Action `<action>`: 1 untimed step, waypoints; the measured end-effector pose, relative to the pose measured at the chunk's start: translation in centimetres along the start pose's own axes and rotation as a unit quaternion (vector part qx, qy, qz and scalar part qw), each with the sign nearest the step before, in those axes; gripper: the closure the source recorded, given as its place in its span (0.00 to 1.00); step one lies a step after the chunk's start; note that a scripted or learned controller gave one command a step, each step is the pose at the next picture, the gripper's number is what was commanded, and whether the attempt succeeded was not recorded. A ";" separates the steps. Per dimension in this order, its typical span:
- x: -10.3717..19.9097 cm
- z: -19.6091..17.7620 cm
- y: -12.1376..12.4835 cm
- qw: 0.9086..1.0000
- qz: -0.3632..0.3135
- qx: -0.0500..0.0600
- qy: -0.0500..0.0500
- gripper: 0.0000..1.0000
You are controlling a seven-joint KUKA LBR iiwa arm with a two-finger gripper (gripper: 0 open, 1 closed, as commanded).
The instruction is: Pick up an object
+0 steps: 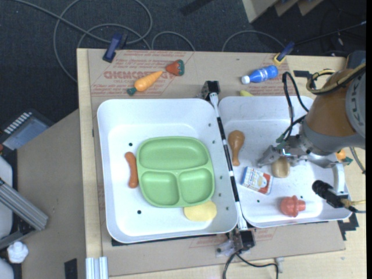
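The green tray (174,170), a smooth, rounded plastic plate split into three compartments, sits in the middle of the left bin (110,121), a shallow white plastic tub with rounded corners. Touching the tray's left edge lies a slim orange-brown sausage (132,169); tucked under its lower right corner is a flat pale-yellow disc (200,212).

Right of the tray, past the black clipped seam between the tubs, is the right bin (256,106). In it, nearest the tray, lies a tan drumstick (236,142), glossy and club-shaped. Farther right and lower is a small red-and-white carton (256,179); its print is too small to read. Beyond that sits a lumpy red toy (291,206).

The pincer (281,159) hangs over the right bin, well right of the tray, with a small beige, potato-like lump (281,168) directly at its tip; whether its fingers are spread or closed on the lump cannot be told.

Above the tray, on the brown cardboard tabletop (99,86), red print reads "CHEMCAR…", the rest being blurred. An orange carrot (146,81) and a red strawberry-like piece (175,68) lie on that print. Up and right of the tray lies a blue-and-white bottle (260,75).
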State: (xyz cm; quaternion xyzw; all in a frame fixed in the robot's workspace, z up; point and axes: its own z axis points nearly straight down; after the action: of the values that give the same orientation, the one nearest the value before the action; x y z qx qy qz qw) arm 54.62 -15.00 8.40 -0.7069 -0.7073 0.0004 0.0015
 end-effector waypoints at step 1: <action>-0.1 -1.0 0.1 1.000 0.001 -0.001 -0.001 1.00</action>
State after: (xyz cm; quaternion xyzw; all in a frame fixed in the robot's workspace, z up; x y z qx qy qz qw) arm 54.68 -15.06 9.43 -0.7073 -0.7069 0.0000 -0.0001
